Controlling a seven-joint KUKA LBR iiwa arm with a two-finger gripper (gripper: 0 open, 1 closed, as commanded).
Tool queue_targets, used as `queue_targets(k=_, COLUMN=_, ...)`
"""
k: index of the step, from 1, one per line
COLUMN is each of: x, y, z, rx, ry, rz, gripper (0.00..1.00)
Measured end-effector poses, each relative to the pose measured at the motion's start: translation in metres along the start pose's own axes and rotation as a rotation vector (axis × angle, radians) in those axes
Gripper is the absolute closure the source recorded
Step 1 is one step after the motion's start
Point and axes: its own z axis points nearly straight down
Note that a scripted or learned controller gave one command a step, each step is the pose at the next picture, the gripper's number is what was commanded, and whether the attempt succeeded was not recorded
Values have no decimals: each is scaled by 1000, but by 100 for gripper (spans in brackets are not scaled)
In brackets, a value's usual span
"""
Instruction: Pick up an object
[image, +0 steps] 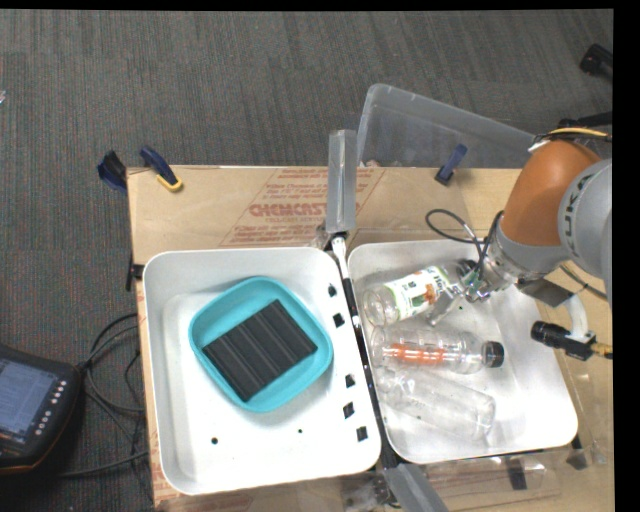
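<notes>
Three clear plastic bottles lie in the right bin (545, 400). One with a green and white label (405, 292) rests at the bin's upper left. Below it lies a second with an orange inside and a black cap (435, 353), and under that a plain clear bottle (442, 402). My gripper (452, 297) hangs low over the right bin, right at the labelled bottle's right end. The view is too small to tell whether it touches the bottle.
The left bin (165, 400) holds a teal tray (262, 343) with a dark ribbed insert. A clear plastic lid (430, 130) stands behind the right bin. Blue clamps (155, 165) grip the wooden board at the back. Cables loop near the wrist (450, 222).
</notes>
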Motion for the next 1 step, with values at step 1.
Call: queue_targets(k=1, x=-26, y=-7, z=-37, rx=-17, ry=-5, rz=-212, gripper=0)
